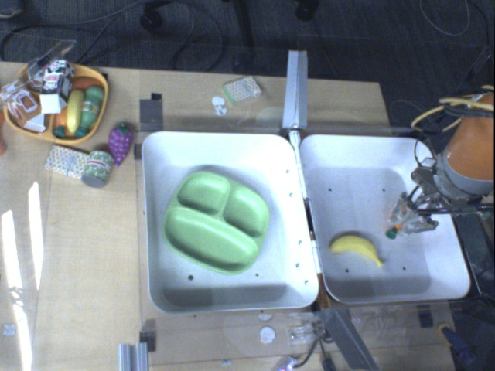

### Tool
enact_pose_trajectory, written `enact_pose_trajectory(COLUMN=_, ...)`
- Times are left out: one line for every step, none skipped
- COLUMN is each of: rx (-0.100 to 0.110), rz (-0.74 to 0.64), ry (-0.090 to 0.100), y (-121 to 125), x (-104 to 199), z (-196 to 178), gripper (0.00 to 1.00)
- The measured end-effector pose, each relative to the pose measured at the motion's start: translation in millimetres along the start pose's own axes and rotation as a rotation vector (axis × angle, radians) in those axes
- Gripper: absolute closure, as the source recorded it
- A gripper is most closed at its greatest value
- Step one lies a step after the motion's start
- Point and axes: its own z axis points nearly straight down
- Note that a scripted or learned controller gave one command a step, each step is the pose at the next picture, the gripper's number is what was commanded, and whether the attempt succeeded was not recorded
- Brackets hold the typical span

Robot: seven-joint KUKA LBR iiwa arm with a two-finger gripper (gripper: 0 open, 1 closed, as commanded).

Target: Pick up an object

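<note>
A wooden bench (93,269) bears two white bins (155,222), a yellow bowl (97,122), toy grapes (120,141) and a can (97,168).

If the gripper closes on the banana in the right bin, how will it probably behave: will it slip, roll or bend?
The banana looks smooth and glossy, probably a plastic toy, so it may slip between the fingers. Its curved shape lies flat on the right bin floor, so it would likely pivot or slide when pushed instead of rolling. It seems stiff and light, unlikely to bend.
</note>
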Motion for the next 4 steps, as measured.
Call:
enact_pose_trajectory(rx=0.0, rz=0.0, ry=0.0, y=0.1, x=0.0, z=0.0, gripper=0.0)
enact_pose_trajectory(rx=0.004, rz=0.001, ry=-0.005, y=-1.2, x=-2.7, z=-11.2, gripper=1.0)
enact_pose_trajectory(rx=-0.003, rz=-0.34, ry=0.005, y=33.9, x=39.5, z=27.8, gripper=1.0)
enact_pose_trajectory(rx=-0.001, rz=-0.665, ry=0.004, y=41.8, x=48.6, z=27.5, gripper=1.0)
